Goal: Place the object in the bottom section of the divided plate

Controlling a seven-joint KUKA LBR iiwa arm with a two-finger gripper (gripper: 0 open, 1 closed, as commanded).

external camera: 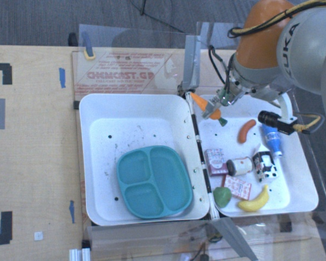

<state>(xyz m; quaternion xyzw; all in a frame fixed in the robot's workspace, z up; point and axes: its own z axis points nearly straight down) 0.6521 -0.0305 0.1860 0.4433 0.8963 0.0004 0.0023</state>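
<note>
The blue-green divided plate (pixel 154 181) lies in the left white bin (pixel 98 113), and all three of its sections are bare. Everything else sits to the right of the plate, in the right white bin (pixel 299 189). Up and to the right of the plate, at the top left corner of that bin, the gripper (pixel 216 109) hangs low over an orange carrot (pixel 202 105) with a green tip — it looks like the carrot is pinched between the fingers, but the spot is small and a bit hard to see. Further right of the plate lie a red sausage (pixel 246 131) and a blue bottle (pixel 272 140). Just right of the plate are a small red box (pixel 214 161), a little can (pixel 239 166) and a black-and-white toy cow (pixel 265 166). Near the plate's lower right side are a green fruit (pixel 223 196), a red-and-white packet (pixel 238 188) and a yellow banana (pixel 255 200).
</note>
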